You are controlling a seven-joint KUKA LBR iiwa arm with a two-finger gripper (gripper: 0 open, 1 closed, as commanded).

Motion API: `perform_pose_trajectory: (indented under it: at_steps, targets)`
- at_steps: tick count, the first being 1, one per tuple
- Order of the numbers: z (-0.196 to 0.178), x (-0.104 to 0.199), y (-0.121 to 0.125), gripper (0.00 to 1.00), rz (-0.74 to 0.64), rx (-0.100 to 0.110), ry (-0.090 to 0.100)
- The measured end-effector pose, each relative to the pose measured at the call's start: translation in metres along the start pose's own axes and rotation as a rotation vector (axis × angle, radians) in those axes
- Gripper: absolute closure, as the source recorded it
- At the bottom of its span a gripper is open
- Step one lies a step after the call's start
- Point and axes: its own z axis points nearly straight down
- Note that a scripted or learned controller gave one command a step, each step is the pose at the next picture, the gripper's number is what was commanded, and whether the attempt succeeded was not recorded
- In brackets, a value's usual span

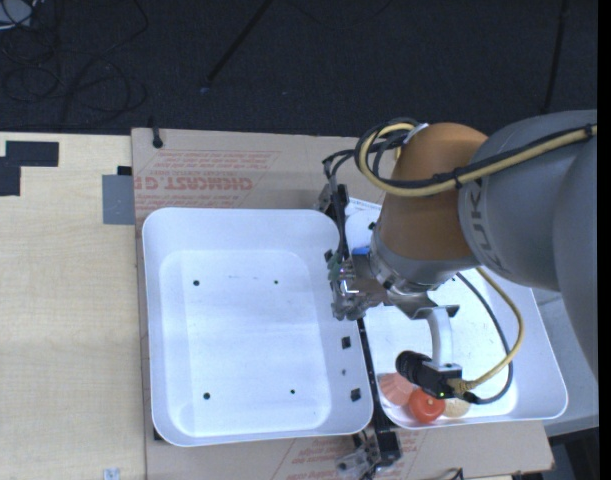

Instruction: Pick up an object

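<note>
Seen from above, two shallow white bins sit side by side on a pale table. A grey and orange arm covers much of the right bin. Its pincer hangs by the wall next to the left bin; whether it is released or clenched cannot be told. A small red round object lies at the right bin's front edge, touching a pale pink piece, apart from the pincer.
</note>
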Motion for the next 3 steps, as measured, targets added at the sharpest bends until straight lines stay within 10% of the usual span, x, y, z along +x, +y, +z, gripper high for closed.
perform_pose_trajectory:
  at_steps: [1, 2, 3]
  targets:
    - [-0.187, 0.04, 0.068, 1.0, 0.003, -0.027, -0.001]
    - [-0.102, 0.084, 0.044, 1.0, 0.004, 0.004, -0.004]
    - [-0.043, 0.075, 0.07, 1.0, 0.008, 0.0, -0.006]
